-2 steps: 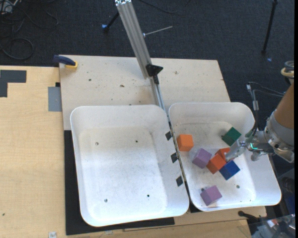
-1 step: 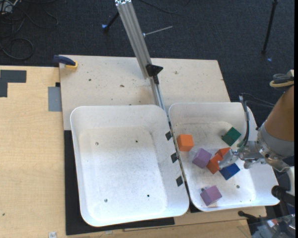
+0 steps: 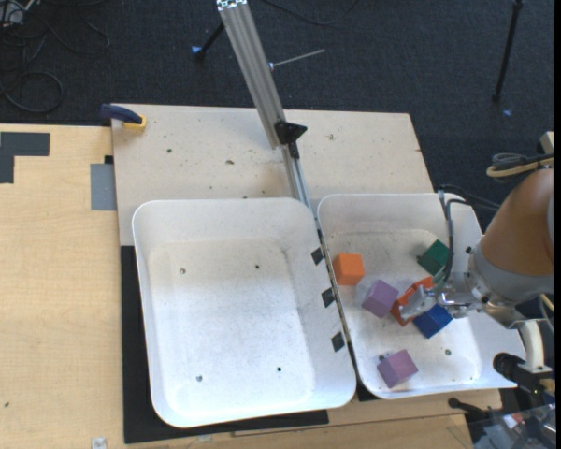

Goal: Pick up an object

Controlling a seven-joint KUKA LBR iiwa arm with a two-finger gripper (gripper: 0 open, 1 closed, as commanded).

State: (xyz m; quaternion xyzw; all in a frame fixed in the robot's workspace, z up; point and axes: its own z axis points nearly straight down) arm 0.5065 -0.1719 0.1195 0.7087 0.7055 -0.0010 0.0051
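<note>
The right bin (image 3: 393, 218) holds several small blocks. An orange cube (image 3: 349, 268) lies near its left wall, with a purple cube (image 3: 381, 298) just to the right of it. A second purple cube (image 3: 396, 367) sits near the front. A green block (image 3: 436, 255) lies at the right side. My gripper (image 3: 434, 298) is low in the bin, between a red block (image 3: 410, 301) on its left and a blue cube (image 3: 434, 322) just below it. Both look to be touching it. The arm's wrist (image 3: 505, 279) hides the bin's right wall.
The left bin (image 3: 226, 241) stands beside the right one, with black clips (image 3: 325, 296) along the shared wall. A slanted aluminium pole (image 3: 257, 68) rises behind the bins. A blue and yellow clamp (image 3: 123, 116) lies at the bench's back left corner.
</note>
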